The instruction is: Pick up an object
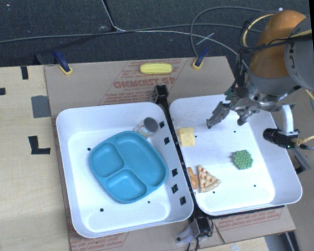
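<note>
A: Where is the gripper [229, 116]?

B: Over the upper part of the right bin [264, 191], fingers spread wide with nothing between them. One finger points left toward the divider, the other sits nearer the wrist.

A: What can it take?

B: Three things lie in that bin. A green ball [242, 159] sits below the gripper, toward the right wall. A yellow block [186, 137] lies by the divider, left of the gripper. A pizza slice [205, 179] lies lower down, next to some orange sticks I can't name.

A: Which is the best bet?

B: The ball, I'd say. It stands clear of the walls and the other pieces, so both fingers can come down on either side. It looks bumpy and light, probably toy plastic, and may roll if nudged off centre. Close across its middle.

A: And the left bin [77, 158]?

B: A blue plate [128, 165] lies there, flat and wide, hard to pinch. A small grey cup [150, 125] sits above it.
</note>
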### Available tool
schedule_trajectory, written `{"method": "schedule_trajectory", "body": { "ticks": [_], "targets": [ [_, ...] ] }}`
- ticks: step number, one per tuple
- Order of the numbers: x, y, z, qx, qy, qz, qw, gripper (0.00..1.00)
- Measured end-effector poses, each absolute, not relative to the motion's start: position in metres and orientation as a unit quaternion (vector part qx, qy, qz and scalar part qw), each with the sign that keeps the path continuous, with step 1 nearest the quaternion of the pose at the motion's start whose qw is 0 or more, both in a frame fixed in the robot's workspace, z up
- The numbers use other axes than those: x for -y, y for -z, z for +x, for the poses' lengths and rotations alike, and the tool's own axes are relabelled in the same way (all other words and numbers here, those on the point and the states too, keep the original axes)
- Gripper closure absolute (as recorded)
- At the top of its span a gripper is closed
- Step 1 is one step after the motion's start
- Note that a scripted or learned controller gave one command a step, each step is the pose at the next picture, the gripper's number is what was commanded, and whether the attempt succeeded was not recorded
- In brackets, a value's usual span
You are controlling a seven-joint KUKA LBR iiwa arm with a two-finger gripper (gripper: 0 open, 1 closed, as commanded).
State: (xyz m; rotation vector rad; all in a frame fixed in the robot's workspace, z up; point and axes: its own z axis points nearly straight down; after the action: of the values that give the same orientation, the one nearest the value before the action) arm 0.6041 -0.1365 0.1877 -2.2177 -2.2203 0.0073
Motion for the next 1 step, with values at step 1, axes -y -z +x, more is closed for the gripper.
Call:
{"method": "schedule_trajectory", "body": {
  "ticks": [1],
  "targets": [
    [0.1359,-0.1433,0.6081,0.708,-0.0019,-0.707,0.001,0.00]
  ]
}}
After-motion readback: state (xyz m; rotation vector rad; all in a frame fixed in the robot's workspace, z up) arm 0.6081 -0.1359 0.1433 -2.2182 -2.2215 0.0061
